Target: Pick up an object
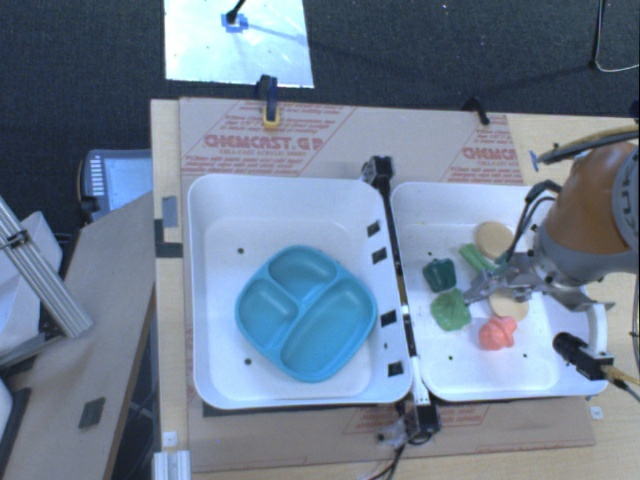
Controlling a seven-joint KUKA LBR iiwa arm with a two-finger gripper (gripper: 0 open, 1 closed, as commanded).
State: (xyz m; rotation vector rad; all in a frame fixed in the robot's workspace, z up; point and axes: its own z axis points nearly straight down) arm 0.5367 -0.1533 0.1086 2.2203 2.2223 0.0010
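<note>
Objects for picking are all found in the right-hand bin [440, 383], bunched in its middle and toward its right side. A dark green pepper-shaped piece [438, 274] is seen left of centre in that bin, with a lighter green leafy one [451, 310] just below it. A slim light green piece [474, 258] is laid at a slant near the pepper, and a round tan piece [492, 236] sits just above it, toward the upper right of the bin. A pinkish-orange lump [497, 334] is parked lower down, with a pale tan piece [508, 306] just above it, partly covered by the gripper.

The gripper [492, 286] is reached in from the right edge of the frame and is hung low right in the middle of that cluster, between the slim green piece and the pale tan one. Whether the claw is clenched or released can't be told from this angle, tbh, and nothing is clearly seen gripped in it.

Over in the left bin [215, 218], a blue divided plate [305, 312] is laid flat, roughly centred. Both bins are set on a cardboard sheet [300, 138] with red lettering.
</note>
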